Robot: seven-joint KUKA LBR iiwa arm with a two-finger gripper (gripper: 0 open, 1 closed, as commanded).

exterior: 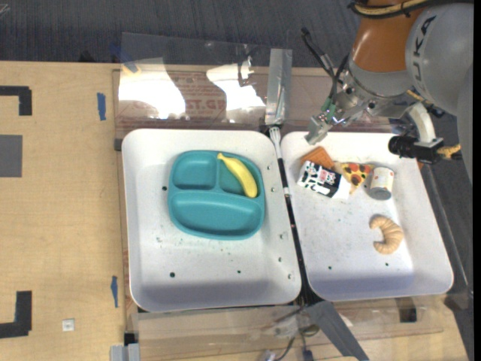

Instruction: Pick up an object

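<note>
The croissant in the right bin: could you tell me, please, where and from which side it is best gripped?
Grip the croissant across its thick middle, coming straight down from above. It lies flat on the right bin floor, apart from the can and the other items, with bare floor on both sides for the jaws. Its curved, tapering tips would probably slip.

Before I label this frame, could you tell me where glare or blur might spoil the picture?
In the camera view, strong glare whitens the clear panel behind the left bin; the gripper looks soft and slightly blurred at the right bin's far edge; the banana, teal tray and croissant are evenly lit with only faint shadows.
</note>
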